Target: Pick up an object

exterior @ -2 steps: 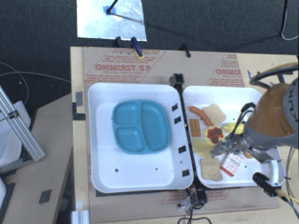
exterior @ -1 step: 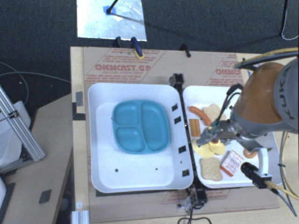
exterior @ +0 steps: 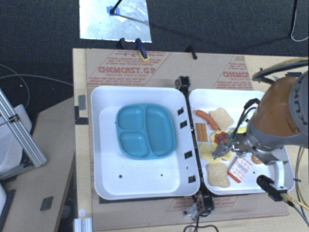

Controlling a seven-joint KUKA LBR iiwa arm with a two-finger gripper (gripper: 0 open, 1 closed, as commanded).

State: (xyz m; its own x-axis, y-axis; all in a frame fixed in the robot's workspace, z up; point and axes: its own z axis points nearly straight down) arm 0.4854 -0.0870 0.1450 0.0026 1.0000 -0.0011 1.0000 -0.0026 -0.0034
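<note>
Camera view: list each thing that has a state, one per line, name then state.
blue divided plate: upright in the left bin, compartments bare.
hot dog: lying flat in the right bin.
bread slice: lying flat near the right bin's front edge.
red and white packet: lying flat beside the bread slice.
gripper: low over the food in the right bin; grip unclear.

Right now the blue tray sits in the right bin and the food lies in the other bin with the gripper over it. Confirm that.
Wrong on the side. The camera view shows the blue tray in the left bin; the food lies in the right bin, with the gripper over it.
</note>
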